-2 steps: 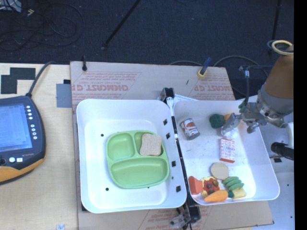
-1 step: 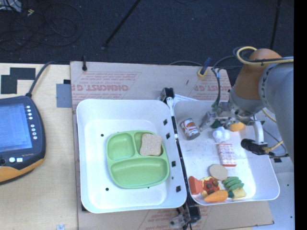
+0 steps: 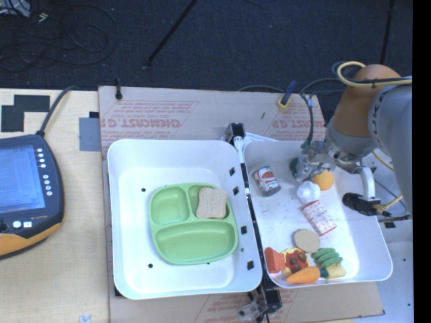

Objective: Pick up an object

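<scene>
- The gripper (image 3: 311,169) hangs low over the far part of the right bin (image 3: 377,258), close to that bin's far edge. It looks lowered for a grab, though that is a judgement from how near it sits to the toys.
- How wide the gripper stands cannot be told from this slant, and nothing can be seen caught in it.
- The likeliest things to pick lie just beside it: a small orange ball (image 3: 324,180) and a white ball (image 3: 308,192), the two touching or nearly so, a little toward the bin's middle.
- A small can (image 3: 267,180) with a red and white label lies on its side near the right bin's left wall. Its print is too small to read.
- A white packet (image 3: 318,218) with red marking lies in the middle of the right bin; its lettering is also unreadable.
- At the right bin's near edge a heap of toy food gathers: a tan round slice (image 3: 306,240), a carrot (image 3: 304,276), green pods (image 3: 326,256) and red pieces, probably slid together against the wall.
- In the left bin (image 3: 128,160) a green divided plate (image 3: 192,227) rests in the middle, with a slice of toast (image 3: 213,203) in its far right compartment.
- The cardboard sheet (image 3: 168,116) under the bins bears red mirrored print, not clearly legible.
- A handheld control pad (image 3: 27,187) sits at the bench's left edge.
</scene>
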{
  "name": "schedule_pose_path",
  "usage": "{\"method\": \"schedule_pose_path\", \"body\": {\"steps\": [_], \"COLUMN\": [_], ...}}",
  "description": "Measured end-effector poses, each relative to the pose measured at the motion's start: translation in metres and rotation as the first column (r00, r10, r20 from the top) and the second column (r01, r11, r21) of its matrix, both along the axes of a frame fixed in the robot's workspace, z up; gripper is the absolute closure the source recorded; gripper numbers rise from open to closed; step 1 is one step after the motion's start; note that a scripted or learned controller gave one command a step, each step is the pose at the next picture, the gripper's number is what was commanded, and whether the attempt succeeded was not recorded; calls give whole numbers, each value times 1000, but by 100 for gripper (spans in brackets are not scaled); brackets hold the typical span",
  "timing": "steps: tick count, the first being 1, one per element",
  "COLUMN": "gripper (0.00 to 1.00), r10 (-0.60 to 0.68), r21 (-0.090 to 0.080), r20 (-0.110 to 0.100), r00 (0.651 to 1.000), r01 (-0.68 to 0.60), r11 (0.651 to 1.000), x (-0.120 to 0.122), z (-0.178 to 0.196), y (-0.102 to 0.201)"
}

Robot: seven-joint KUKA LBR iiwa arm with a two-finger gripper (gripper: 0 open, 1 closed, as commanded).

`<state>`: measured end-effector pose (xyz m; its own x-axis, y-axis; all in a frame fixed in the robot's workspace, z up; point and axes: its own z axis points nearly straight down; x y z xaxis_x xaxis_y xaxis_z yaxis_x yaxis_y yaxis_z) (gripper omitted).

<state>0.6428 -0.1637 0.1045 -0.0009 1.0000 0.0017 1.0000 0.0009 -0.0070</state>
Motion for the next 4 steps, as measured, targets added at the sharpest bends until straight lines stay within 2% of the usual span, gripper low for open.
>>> {"method": "schedule_pose_path", "body": {"steps": [1, 2, 4], "gripper": [0, 0, 0], "r10": [1, -1, -10], "r21": [-1, -13, -22], "r20": [2, 4, 9], "r00": [1000, 1000, 1000], "r01": [-1, 1, 10], "r11": [1000, 1000, 1000], "x": [0, 0, 0], "z": [0, -16, -14], "y": [0, 47, 55]}}
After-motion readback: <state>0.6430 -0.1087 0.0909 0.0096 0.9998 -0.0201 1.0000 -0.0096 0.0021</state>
